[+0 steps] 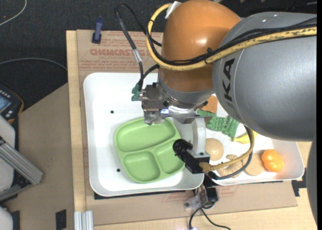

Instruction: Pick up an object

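The gripper [155, 110] sat at the far rim of the green tray [146, 151] in the left bin [100, 123], its spread impossible to tell. A rim pinch could easily slip.

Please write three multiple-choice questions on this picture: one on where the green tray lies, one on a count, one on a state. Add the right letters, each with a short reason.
1. Where does the green tray lie?
A. in the left-hand bin
B. in the right-hand bin
C. on the dark floor

2. How many compartments has it?
A. two
B. three
C. five

3. How does it lie?
A. upside down
B. on its edge
C. flat, open side up

Answers: 1 A, that bin's white floor surrounds it; 2 B, one long hollow and two small ones show; 3 C, the hollows face up.
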`<state>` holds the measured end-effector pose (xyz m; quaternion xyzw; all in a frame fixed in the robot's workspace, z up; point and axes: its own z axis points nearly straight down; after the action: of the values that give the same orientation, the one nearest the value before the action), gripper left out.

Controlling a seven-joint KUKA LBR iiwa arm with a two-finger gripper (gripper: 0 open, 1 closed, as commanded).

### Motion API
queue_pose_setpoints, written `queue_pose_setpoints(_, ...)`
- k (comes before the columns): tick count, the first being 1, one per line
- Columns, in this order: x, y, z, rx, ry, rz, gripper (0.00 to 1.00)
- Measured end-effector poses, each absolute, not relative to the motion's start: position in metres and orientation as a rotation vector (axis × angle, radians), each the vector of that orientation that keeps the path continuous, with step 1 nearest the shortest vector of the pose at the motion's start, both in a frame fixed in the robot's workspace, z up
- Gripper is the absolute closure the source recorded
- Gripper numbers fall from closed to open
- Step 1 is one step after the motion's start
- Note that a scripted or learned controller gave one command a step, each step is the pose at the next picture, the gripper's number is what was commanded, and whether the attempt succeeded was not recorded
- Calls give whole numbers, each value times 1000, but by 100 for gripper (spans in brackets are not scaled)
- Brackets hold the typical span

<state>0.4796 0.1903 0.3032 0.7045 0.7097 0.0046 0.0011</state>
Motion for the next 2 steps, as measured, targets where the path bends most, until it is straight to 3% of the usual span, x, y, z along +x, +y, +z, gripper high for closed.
queue_pose_setpoints(1,479,187,309,2218,2223,1,100)
queue_pose_setpoints(2,543,125,250,2230,2214,-7,100)
